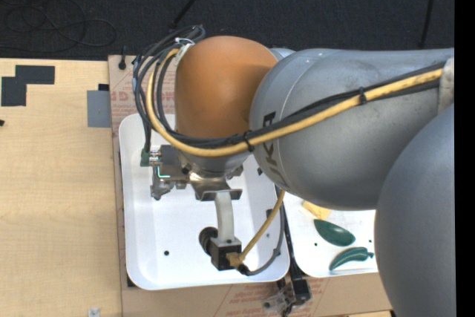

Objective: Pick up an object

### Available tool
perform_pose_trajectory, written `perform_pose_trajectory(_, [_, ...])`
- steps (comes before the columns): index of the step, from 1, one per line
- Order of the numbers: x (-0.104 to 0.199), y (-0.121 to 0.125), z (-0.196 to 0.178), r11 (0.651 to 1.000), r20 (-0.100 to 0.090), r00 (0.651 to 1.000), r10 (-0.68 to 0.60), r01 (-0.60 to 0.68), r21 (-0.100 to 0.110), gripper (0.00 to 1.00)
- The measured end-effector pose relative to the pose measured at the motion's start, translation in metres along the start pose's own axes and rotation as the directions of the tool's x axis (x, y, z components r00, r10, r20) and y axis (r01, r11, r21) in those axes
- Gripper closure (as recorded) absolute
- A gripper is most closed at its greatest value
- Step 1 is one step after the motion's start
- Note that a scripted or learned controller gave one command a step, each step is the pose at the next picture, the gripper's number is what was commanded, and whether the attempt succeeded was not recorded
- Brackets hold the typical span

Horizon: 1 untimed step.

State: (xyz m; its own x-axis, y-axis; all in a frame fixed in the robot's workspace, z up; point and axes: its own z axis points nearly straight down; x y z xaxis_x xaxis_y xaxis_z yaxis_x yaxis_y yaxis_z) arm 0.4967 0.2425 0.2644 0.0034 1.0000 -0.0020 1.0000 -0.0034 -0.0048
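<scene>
Two dark green things sit in the white bin on the view's right (306, 255): a green oval piece (334, 234), sort of leaf-shaped, and just beside it toward the near edge a green curved piece (350, 257), longer and skinnier, kinda like a bean pod. They're close together, with what looks like a thin strip of white between them. The big grey arm (356, 130) covers the far part of that bin. It comes in from the right and bends down over the other white bin (145, 234), the left one in the view, with its orange band (219, 85) sitting right on top from this angle. The wrist hangs over the middle of that left bin, well apart from both green pieces. As for the jaws, honestly can't tell whether they're open or shut, or whether they have hold of anything, because the wrist and band are in the way. Both bins rest on a pale wood counter (59, 189), which has a few black shapes (35, 74) and a grey rectangle (96, 108) stuck on it off to the left.
</scene>
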Motion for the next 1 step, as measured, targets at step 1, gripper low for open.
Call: perform_pose_trajectory(1, [-0.0524,-0.0127,-0.1139,1.0,-0.004,1.0,0.0,0.0,-0.011,0.0])
